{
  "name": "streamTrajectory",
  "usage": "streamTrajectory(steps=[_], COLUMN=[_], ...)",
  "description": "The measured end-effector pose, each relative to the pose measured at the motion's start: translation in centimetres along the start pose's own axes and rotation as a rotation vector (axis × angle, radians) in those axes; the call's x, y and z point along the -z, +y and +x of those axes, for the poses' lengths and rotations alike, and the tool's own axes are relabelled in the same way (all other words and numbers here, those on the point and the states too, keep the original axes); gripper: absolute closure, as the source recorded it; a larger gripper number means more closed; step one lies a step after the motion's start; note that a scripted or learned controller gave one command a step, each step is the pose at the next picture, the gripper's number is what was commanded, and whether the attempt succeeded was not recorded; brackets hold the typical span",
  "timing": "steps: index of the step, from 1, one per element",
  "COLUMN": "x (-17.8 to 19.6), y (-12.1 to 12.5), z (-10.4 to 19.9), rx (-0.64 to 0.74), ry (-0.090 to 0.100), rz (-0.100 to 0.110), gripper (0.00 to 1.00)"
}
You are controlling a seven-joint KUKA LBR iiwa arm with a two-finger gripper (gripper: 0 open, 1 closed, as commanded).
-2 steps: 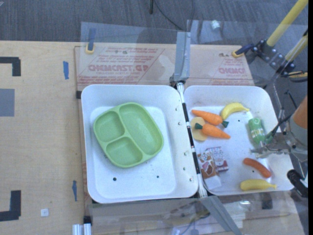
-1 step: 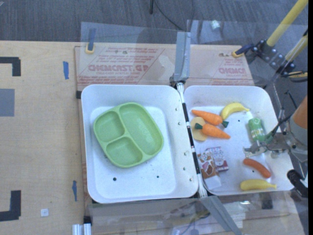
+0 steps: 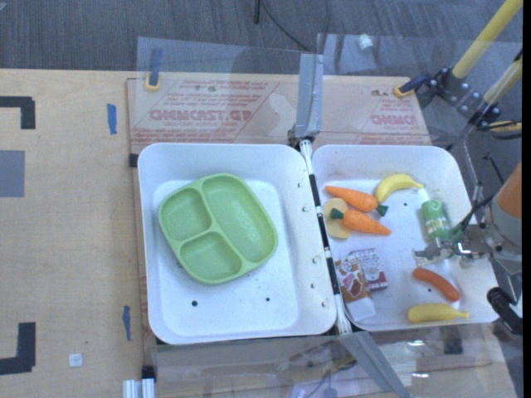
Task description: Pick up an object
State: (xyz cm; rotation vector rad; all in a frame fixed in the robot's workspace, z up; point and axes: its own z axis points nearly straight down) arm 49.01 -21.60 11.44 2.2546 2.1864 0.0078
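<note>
The right bin point(image 3: 390, 157) holds two orange carrots point(image 3: 353, 197) point(image 3: 366, 222), a yellow banana point(image 3: 397, 185), a green bottle point(image 3: 432, 216), a red pepper point(image 3: 436, 283), a second yellow fruit point(image 3: 436, 313) and a snack packet point(image 3: 362, 274). My gripper point(image 3: 433, 253) reaches in from the right. It hangs low over the bin, just below the bottle's near end and above the red pepper. Nothing can be seen held in it.
A green divided plate point(image 3: 217, 227) lies in the left bin point(image 3: 153, 288). A pale yellow slice point(image 3: 336, 225) sits by the carrots near the divider between the bins. Yellow-handled gear point(image 3: 481, 40) stands at the back right.
</note>
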Motion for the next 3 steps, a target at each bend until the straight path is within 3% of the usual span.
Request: streamTrajectory(steps=[1,2,3], x=[-2.8,-1.5,10.7], y=[9.9,10.1,12.7], z=[1.3,1.3,7.0], rx=[0.142,0.145,0.133], ry=[-0.005,-0.011,-0.005], rz=[-0.001,-0.007,0.001], gripper=[0.00,1.00,1.00])
